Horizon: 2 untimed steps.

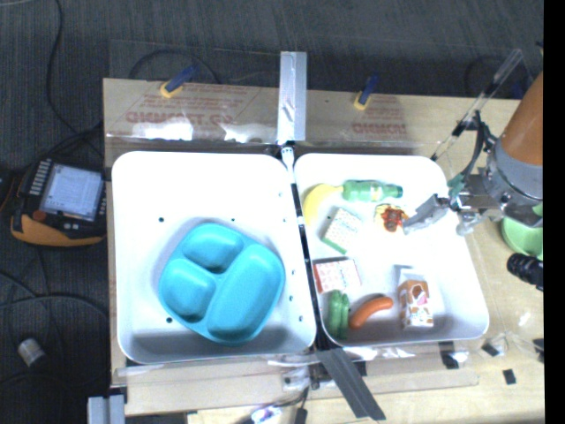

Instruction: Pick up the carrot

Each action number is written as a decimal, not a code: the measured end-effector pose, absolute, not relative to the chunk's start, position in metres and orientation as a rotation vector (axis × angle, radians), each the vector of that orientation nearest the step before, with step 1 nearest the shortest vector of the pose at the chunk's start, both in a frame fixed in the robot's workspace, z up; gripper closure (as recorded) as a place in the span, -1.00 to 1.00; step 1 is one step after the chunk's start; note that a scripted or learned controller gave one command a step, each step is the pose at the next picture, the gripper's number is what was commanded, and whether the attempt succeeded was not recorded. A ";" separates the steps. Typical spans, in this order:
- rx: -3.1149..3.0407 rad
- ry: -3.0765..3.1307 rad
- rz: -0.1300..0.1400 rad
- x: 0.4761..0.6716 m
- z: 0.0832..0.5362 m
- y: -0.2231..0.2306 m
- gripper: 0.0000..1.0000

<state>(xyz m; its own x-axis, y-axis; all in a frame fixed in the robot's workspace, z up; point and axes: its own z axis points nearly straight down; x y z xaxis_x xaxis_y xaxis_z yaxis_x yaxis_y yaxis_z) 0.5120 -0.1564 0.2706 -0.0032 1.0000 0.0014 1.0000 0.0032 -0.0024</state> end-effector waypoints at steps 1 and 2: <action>-1.936 -2.469 0.000 0.560 0.136 -0.129 -1.00; -1.977 -2.460 -0.021 0.610 0.104 -0.176 -1.00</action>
<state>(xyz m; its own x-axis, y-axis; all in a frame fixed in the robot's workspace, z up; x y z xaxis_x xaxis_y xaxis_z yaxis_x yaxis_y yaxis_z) 0.6104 -0.1763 0.1044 -0.2151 0.9766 -0.0034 0.9764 0.2151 0.0196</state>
